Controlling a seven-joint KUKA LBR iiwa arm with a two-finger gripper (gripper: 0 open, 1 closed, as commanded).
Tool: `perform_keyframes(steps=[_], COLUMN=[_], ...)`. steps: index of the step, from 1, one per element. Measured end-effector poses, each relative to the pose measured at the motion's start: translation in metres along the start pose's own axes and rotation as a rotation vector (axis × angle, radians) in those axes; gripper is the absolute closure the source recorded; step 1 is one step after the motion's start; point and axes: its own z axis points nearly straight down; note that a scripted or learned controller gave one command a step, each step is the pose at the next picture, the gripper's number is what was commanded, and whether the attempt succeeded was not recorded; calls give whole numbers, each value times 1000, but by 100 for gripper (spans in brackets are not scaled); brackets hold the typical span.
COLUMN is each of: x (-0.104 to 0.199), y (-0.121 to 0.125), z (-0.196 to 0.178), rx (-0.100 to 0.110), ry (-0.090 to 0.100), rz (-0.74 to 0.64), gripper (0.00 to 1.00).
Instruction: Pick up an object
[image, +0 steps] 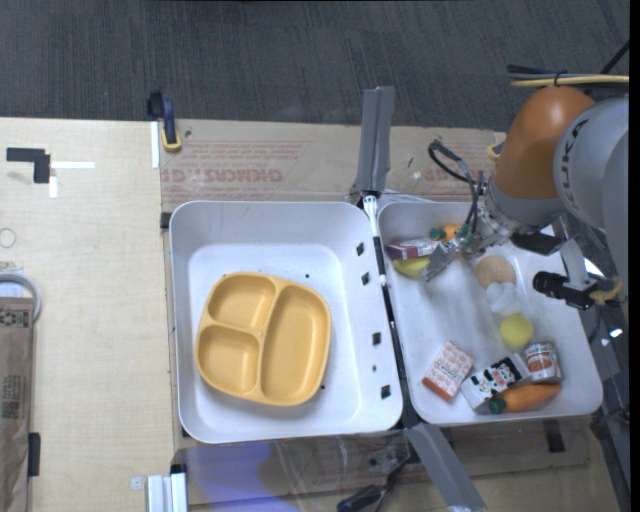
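- the bench (80, 330) carries two shallow white bins side by side: the left bin (190, 300) and the right bin (440, 405).
- a yellow divided plate (264, 338) with three compartments lies flat in the middle of the left bin, nothing on it.
- the grey arm (590, 130) with its orange band (535, 130) comes in from the right and leans down over the far end of the right bin.
- the gripper (447, 250) sits low at that bin's far left corner, tip pointing toward the divider between the bins; whether it is parted or closed, and whether it has anything, cannot be made out at this size.
- just beside the tip lie a yellow banana-like piece (410, 266) and a small purple-and-white item (410, 246), touching or nearly so.
- a pale round object (495, 271) rests just right of the gripper.
- further forward in the same bin: a yellow ball (516, 330), a small can (541, 360), an orange-and-white packet (448, 371), a black-and-white piece (497, 379) and an orange carrot-like object (528, 396), clustered near the front right corner.
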Motion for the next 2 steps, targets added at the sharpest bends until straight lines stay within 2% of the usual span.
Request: perform_keyframes(steps=[1,2], x=[-28,-48], y=[-40,-79], z=[6,-63], rx=[-16,-16], ry=[-8,-9], rz=[144,223], gripper=[0,0])
